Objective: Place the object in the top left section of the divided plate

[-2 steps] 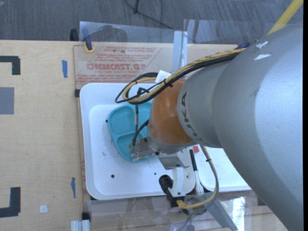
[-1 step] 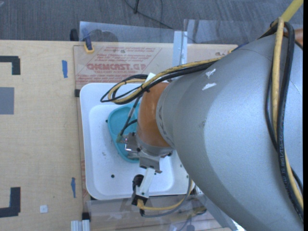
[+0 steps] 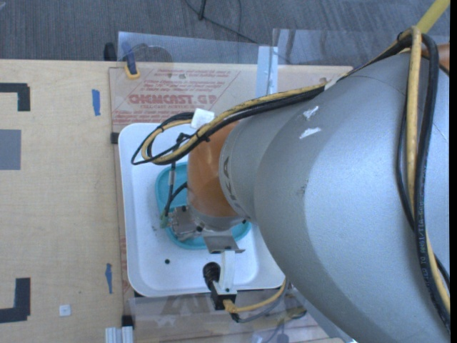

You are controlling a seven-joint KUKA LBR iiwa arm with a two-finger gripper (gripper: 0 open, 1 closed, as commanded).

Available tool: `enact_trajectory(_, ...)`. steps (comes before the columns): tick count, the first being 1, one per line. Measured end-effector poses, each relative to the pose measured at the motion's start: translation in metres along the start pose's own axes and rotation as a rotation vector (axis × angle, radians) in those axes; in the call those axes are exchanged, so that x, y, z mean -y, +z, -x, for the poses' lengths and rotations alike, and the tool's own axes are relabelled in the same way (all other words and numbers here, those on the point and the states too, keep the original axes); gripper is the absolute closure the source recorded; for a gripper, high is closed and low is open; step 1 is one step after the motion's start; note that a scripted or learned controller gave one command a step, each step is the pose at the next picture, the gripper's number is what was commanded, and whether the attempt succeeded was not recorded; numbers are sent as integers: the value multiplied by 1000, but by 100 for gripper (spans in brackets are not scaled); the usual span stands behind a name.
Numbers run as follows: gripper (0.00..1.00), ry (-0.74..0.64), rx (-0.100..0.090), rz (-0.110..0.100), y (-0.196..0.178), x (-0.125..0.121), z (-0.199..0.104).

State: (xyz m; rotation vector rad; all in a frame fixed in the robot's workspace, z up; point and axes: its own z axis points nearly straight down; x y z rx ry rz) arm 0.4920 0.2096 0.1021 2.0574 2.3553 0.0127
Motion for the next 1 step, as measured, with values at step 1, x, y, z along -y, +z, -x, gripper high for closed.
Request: enact_trajectory(1, 100, 268, -2, -18, -104, -28, 45)
